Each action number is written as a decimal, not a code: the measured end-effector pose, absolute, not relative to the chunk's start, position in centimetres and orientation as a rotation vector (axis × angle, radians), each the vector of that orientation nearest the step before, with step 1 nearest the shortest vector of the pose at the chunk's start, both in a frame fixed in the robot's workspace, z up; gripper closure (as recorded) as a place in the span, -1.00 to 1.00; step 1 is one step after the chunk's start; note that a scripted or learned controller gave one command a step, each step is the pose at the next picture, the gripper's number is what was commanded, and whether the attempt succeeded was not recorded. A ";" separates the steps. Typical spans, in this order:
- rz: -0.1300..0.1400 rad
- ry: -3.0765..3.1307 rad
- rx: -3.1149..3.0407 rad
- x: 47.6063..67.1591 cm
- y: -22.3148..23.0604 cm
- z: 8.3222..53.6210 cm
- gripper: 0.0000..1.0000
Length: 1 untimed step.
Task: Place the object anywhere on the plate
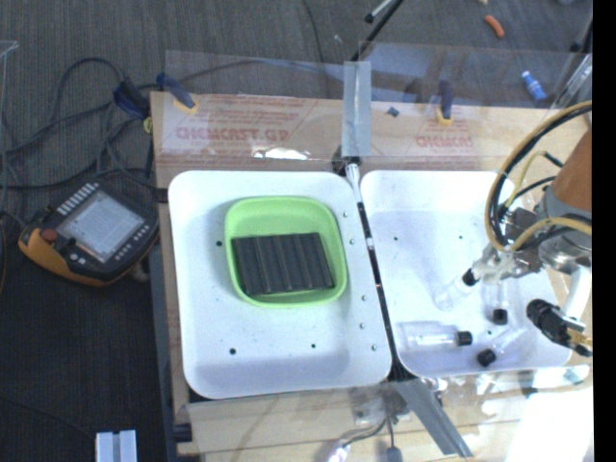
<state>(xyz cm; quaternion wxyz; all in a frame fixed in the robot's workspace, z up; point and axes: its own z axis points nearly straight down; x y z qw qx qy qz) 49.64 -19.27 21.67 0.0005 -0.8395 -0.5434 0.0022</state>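
The gripper (491, 282) hovers over the right bin (414, 219); jaws' state unclear. Grip a clear vial (431, 335) squarely, then carry it to the green plate (284, 218).

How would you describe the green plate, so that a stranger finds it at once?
Look at the left white bin of the two. The green plate sits near its middle: a rounded square dish holding a dark ribbed slab. Nothing else in either bin is green.

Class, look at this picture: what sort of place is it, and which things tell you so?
Probably a robotics lab test bench: two white bins set side by side on a taped board, a teach pendant on the carpet, and loose cables around.
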 end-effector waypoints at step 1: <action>0.007 -1.707 -2.637 49.6 -19.3 21.7 -1.00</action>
